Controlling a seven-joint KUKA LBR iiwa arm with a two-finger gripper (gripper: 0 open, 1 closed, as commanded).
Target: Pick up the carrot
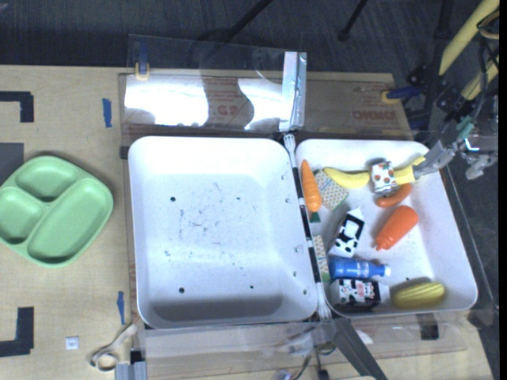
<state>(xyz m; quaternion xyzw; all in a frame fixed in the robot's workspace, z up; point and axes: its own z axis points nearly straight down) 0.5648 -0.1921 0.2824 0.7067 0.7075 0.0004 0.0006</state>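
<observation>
Lying mid right bin [459, 236], carrot [395, 226] below-left of pincer [440, 153].

carrot [395, 226]: orange, tapered, smooth
pose: lying flat, tilted, thick end up-right, tip down-left
place: right bin, middle right, just below the banana's right end
</observation>
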